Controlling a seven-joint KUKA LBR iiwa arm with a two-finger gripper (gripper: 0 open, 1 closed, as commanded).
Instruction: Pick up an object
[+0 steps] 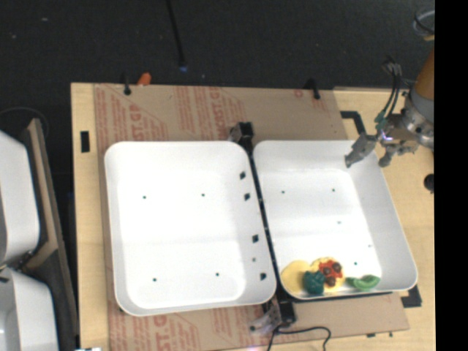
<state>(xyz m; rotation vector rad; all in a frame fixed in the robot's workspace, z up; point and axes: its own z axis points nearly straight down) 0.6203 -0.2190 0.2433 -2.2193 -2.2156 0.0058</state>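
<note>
Camera view: the arm is reaching in from the right, w/ the hand (371,154) hanging over the far right corner of the right bin (380,218). Its two fingers are standing apart, w/ nothing between them, so the hand is spread wide and carrying nothing.

The objects are sitting clumped in the near corner of the right bin, well apart from the hand: a pale yellow piece (294,275) lying flat, a teal lump (314,284) on top of it, a red-and-dark piece (331,269) just beside that, and a green piece (363,281) lying nearer the bin's right wall. The left bin (175,225) is sitting alongside on the bench (88,218).

Handling, as a judgement: all are looking small and light, prob. plastic or rubbery toys, not fragile. The yellow one is lying too flat for an easy pinch. The green piece is sitting a bit apart from the rest, so it's prob. the best target; take it across its narrow width. The near wall may be crowding the fingers.
</note>
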